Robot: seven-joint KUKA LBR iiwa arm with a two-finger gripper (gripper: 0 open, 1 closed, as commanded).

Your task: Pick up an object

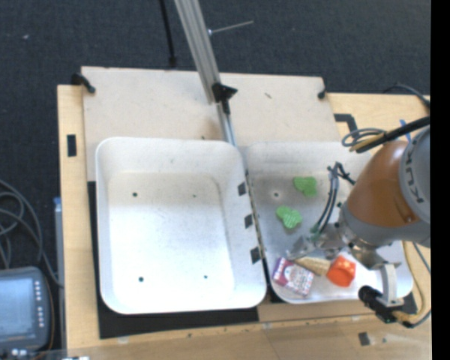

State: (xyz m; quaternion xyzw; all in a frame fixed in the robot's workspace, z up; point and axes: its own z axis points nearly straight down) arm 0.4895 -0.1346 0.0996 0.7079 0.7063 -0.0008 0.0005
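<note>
The right bin [270,172] holds two green pieces, one [306,185] near the middle and one [289,217] lower left of it. Near its front edge lie a pink and white packet [293,277], a tan wedge-shaped piece [313,264] and an orange-red object [342,271]. My gripper [324,247] hangs low over the front right part of that bin, just above the tan piece and the orange-red object. The arm's orange band and wrist hide most of it.
The left bin [112,201] lies beside the right one, sharing a divider with black clips [249,220]. A slanted metal pole [202,51] rises behind the bins. Cables [364,137] run along the arm at the right.
</note>
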